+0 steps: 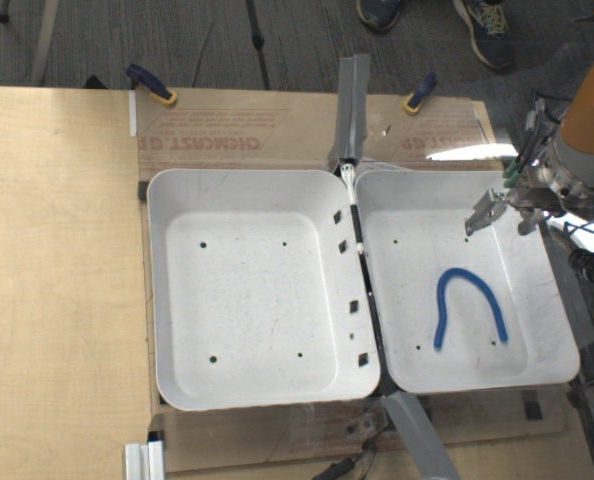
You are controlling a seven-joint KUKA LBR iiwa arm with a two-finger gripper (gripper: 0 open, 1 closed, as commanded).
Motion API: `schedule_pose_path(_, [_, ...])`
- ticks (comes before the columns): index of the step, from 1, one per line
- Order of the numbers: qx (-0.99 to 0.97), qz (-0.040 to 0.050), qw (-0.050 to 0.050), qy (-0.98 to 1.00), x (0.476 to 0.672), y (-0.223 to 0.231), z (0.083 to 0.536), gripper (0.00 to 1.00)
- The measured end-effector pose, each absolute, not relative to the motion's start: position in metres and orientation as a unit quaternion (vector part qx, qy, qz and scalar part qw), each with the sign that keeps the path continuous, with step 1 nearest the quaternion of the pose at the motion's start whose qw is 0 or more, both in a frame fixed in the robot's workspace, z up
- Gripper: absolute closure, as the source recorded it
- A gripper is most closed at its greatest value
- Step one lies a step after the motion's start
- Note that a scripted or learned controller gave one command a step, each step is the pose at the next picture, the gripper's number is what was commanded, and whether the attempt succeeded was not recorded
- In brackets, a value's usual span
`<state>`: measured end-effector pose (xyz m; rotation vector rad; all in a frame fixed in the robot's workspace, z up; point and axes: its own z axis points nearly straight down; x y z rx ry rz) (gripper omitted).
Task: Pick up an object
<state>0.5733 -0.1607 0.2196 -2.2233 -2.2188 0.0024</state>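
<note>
- Floor [207, 28]: dark grey carpet along the top of the view.
- Tripod legs [252, 23]: thin, standing on the carpet.
- Shoes [437, 3]: a pair at top right, apparently a bystander's.
- Wooden bench surface [52, 268]: pale, on the left.
- Cardboard sheet [227, 133]: brown, held by blue-handled clamps [149, 83].

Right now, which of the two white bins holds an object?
The right bin, beside the gripper: a curved blue object lies in it. The left bin shows bare floor.
</note>
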Motion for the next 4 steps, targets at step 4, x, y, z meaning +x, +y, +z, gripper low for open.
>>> schedule_pose_path(4, [-0.662,0.0008,0.001,-0.749,0.478,-0.131,0.091,0.0])
